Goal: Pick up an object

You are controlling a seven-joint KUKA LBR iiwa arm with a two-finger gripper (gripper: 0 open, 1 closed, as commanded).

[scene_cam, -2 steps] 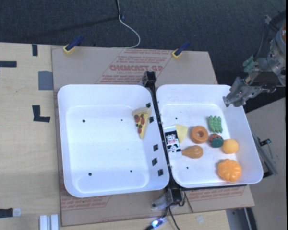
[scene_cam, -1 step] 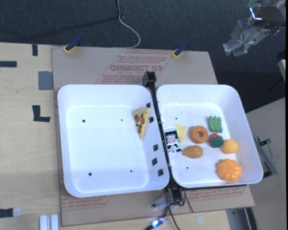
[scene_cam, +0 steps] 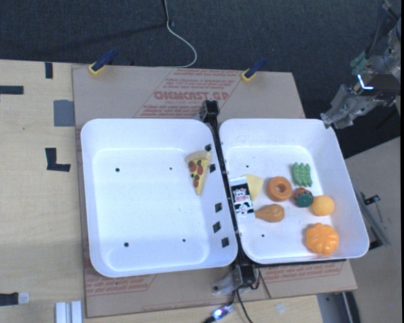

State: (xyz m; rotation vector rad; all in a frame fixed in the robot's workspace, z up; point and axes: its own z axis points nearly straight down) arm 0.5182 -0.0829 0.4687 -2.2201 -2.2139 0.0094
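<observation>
Landmark: ring-shaped brown toy doughnut (scene_cam: 279, 188), in right shallow white bin (scene_cam: 337, 155). Left of it, pale yellow cheese wedge (scene_cam: 254, 184); right, ridged green toy vegetable (scene_cam: 301, 173); below, tan toy drumstick (scene_cam: 270, 212). Farther left, flat pizza slice (scene_cam: 199, 169), in left shallow white bin (scene_cam: 94, 180).

Arm (scene_cam: 385, 42) entering at upper right — wrist section angled down and leftward. Gripper (scene_cam: 337, 115) at the low end, hanging just outside the frame's upper-right region, raised and apart from any surface. Finger state not discernible — detail too small and blurred.
</observation>
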